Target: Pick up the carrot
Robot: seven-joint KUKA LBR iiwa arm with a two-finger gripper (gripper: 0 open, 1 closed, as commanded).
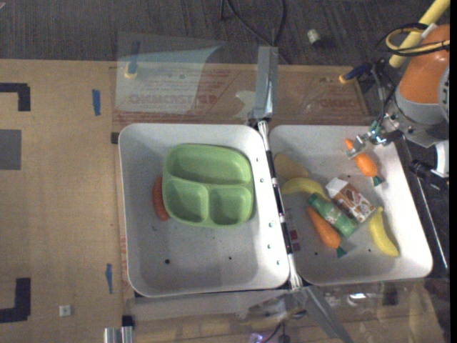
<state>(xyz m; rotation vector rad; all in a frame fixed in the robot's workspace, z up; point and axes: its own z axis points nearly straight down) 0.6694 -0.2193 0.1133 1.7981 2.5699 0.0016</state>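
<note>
gripper (pixel 376 133) hovering at right bin (pixel 418 224) far corner | my fingers are sitting parted, holding nothing | carrot (pixel 366 164) lying just below them (stem toward the rim), placed for a short drop | second carrot (pixel 325 230) resting mid-bin

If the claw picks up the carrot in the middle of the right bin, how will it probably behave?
The carrot looks like a smooth toy, so it is probably stiff and light, and might slip. Its round, tapered shape suggests it could roll in a curve if nudged. The green bottle lies against it and may shift too.
</note>
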